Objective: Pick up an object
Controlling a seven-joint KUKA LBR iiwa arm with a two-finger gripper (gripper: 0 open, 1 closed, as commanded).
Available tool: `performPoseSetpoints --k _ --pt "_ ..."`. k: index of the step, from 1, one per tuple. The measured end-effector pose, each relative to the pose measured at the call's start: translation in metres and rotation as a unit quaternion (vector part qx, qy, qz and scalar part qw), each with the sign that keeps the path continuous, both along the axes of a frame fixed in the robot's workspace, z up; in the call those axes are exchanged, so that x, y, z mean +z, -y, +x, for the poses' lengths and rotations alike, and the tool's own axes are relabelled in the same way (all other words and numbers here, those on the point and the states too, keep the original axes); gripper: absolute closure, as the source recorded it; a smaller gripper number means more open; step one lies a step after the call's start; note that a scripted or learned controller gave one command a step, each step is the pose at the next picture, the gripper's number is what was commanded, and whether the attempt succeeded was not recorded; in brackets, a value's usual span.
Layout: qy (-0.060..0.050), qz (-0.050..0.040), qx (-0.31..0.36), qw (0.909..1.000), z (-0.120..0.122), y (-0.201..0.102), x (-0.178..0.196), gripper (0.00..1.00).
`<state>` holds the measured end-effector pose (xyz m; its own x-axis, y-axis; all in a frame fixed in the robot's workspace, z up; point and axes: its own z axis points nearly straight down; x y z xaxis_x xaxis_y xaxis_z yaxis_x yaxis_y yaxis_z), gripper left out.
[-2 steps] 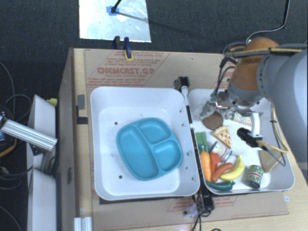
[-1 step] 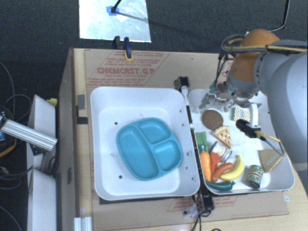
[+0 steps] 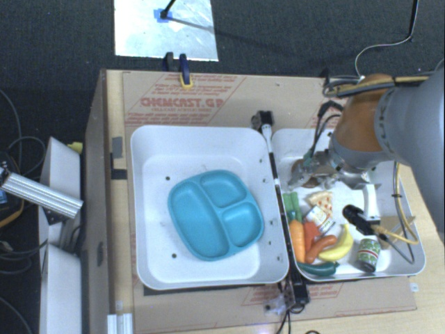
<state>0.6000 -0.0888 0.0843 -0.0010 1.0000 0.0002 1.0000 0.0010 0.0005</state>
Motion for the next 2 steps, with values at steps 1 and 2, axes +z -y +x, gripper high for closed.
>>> performPoseSetpoints --k 1,2 --pt "0.001 -0.0006 0.001 1.0000 0.047 0.025 0.001 0.00" --pt "0.003 -0.0006 0.002 1.0000 0.048 0.025 0.012 1.00"
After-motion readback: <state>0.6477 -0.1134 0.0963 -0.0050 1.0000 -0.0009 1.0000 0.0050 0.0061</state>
